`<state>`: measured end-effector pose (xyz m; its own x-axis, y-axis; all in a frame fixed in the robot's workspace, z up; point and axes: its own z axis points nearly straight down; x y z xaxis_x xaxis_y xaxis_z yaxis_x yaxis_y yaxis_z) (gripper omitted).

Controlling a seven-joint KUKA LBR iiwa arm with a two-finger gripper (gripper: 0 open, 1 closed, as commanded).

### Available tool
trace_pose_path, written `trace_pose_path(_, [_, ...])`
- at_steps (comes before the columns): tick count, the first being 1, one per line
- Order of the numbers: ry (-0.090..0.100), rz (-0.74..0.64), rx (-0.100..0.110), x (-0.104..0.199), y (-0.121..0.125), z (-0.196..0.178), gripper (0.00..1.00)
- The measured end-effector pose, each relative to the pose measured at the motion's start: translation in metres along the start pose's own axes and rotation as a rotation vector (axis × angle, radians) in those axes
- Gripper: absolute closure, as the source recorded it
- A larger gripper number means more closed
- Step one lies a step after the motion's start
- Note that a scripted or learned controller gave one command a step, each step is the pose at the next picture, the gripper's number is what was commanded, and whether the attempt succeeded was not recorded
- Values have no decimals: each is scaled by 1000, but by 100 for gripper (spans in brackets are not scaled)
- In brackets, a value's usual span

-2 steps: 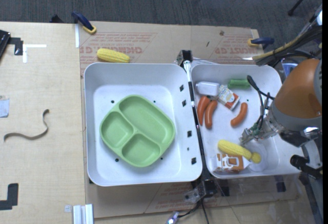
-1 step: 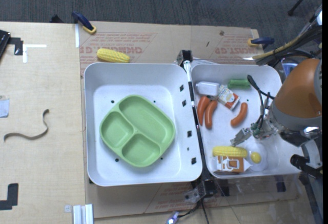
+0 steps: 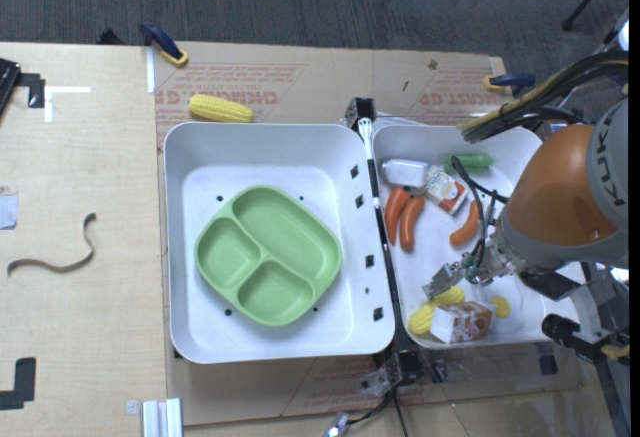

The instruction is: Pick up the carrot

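Observation:
In the right bin (image 3: 520, 140), two slim orange pieces lie side by side, and I take the left one for the carrot (image 3: 397, 209); its twin (image 3: 411, 221) touches it. A third orange piece (image 3: 465, 224) lies farther right, below a green stalk-like item (image 3: 470, 163). My gripper (image 3: 450, 278) hangs low over the bin's front half, right of and nearer than the orange pair, just above a yellow corn cob (image 3: 434, 311). Nothing orange is seen in it. The arm's orange band (image 3: 565, 187) hides the bin's right side.
A small printed box (image 3: 463, 323) and a yellow bit (image 3: 500, 305) lie by the corn. A white packet (image 3: 405, 171) sits at the bin's back. The left bin (image 3: 185, 225) holds a green divided plate (image 3: 267, 254). Another corn cob (image 3: 221, 107) lies outside, behind it.

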<state>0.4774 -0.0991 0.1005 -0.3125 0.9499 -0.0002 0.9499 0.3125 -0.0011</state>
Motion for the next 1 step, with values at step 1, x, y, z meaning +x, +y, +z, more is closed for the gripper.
trace_pose_path(1, [-2, 1, 0, -24, 63, 9, 0])
